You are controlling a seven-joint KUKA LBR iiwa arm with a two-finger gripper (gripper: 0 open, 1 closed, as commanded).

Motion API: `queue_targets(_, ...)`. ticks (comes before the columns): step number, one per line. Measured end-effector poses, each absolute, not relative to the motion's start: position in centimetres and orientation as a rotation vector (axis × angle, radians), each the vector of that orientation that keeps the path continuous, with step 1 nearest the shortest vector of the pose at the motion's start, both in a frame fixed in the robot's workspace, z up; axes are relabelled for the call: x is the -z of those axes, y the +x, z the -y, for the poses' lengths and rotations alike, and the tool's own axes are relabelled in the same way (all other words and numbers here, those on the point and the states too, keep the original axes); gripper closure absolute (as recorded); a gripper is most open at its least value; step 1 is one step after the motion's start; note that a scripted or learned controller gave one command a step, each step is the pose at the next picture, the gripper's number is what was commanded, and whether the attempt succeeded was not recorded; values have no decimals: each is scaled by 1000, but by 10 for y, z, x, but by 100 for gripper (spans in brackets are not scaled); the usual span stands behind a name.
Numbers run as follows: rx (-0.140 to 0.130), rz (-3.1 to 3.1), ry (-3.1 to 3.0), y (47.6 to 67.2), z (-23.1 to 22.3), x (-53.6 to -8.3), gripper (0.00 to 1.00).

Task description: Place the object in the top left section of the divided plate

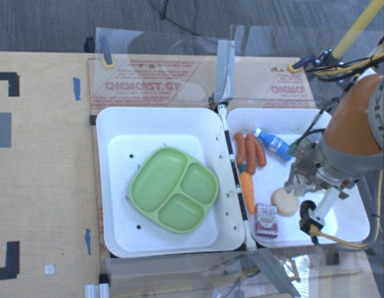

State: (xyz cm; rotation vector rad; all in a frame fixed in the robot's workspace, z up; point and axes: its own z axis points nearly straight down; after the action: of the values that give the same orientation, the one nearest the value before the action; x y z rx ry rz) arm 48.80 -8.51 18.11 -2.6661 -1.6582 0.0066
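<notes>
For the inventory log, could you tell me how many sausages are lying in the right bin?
2: both sausages lie side by side at the right bin's left edge, above the carrot. The arm covers part of this bin, so more may be hidden.

Green divided plate [173,190]: lying flat in left bin, turned at a slant, three sections, one large and two smaller, all bare. Pale round object [284,202], possibly a bread roll: resting on floor of right bin, just beside the gripper, partly overlapped by it; contact not clear.
</notes>
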Motion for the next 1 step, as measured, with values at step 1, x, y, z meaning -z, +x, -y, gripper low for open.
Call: queue_targets(1, -3, 2160, -2283, 507, 185, -261, 100)
